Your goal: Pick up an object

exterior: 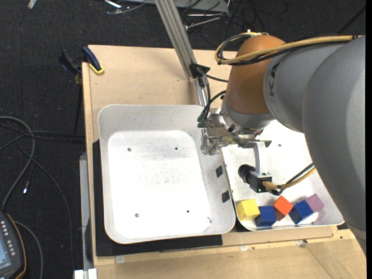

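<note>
The five blocks are gathered in the near corner of the right bin (288, 156), probably because its shallow floor and curved wall let loose things be pushed together there. The yellow block (248, 208) is set nearest the divide between the bins, and the blue block (267, 215) is pressed against its other side. The orange block (283, 205) is tucked just behind these. The dark blue block (301, 211) and the purple block (314, 202) are lined up beyond it along the near wall. Little room is left on either side of any one block in so tight a cluster, which is judged to make a clean grasp harder.

The gripper (210, 144) is held over the wall where the right bin meets the left bin (104, 121), well apart from the cluster. It is seen from above and partly hidden by the wrist, so how wide it is open cannot be told. Nothing is seen held in it. The arm is stretched across the right bin from the right, and much of that bin's floor is covered by it.

No pick is judged to be made yet: all five blocks rest on the bin floor. For a pick, the gripper would have to be brought toward the near corner and lowered. The yellow block, at the open end of the row, is judged the easiest to reach.
</note>
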{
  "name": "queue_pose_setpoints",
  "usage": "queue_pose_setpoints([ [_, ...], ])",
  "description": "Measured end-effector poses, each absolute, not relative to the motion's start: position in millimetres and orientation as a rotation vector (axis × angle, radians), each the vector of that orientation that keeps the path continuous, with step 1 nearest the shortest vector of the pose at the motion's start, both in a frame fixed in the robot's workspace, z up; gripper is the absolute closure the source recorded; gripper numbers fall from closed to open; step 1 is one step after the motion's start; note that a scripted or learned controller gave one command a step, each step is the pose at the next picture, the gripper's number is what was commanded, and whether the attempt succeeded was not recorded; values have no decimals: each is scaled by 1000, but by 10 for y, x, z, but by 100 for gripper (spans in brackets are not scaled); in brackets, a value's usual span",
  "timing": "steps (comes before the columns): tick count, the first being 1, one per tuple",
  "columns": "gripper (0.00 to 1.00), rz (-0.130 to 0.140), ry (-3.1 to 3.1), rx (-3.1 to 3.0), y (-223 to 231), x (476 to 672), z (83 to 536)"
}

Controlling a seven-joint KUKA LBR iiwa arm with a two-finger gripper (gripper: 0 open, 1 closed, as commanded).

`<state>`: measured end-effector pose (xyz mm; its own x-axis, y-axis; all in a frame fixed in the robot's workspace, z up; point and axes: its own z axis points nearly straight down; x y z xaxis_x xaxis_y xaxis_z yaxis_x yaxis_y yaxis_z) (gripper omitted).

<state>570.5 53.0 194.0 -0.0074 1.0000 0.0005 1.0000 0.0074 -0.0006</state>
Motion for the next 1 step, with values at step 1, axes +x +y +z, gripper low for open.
queue_pose_setpoints([
  [1,100,1,-2230,-2215,503,5707,2050],
])
